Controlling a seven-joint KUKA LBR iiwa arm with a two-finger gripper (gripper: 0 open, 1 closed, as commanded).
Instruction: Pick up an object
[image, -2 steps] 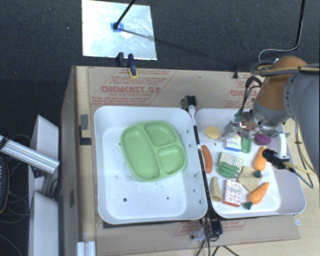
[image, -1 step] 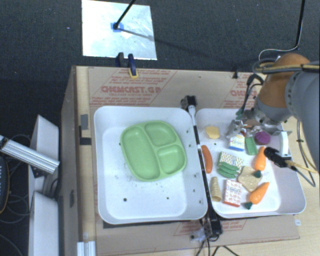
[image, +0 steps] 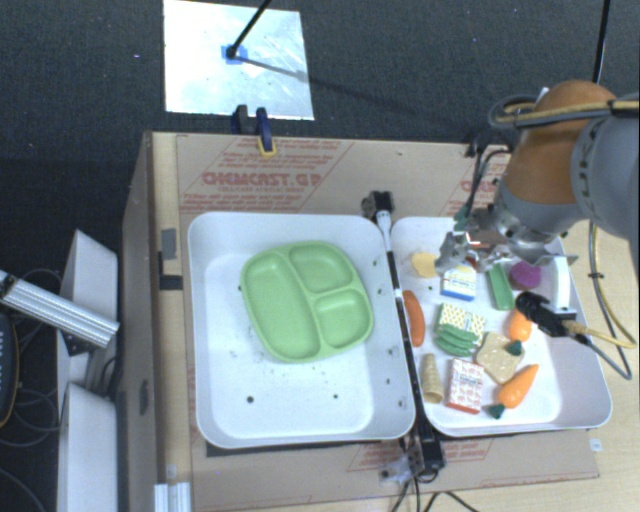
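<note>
At the left white bin (image: 215, 400) you see a green three-compartment plastic tray (image: 305, 300). Right of it, the right white bin (image: 585, 400) holds toy food, including a small blue-and-white carton (image: 459, 284) just below the gripper (image: 466, 247). You cannot tell the gripper's state.

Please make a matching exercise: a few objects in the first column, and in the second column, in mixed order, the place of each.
Objects:
1. green divided plate
2. orange carrot
3. hot dog
4. purple toy

Places:
A. right bin, front corner area
B. left bin, near its middle
C. right bin, back part, beside the arm's tool
D. right bin, along its left wall

Pairs: 1-B, 2-A, 3-D, 4-C
</note>
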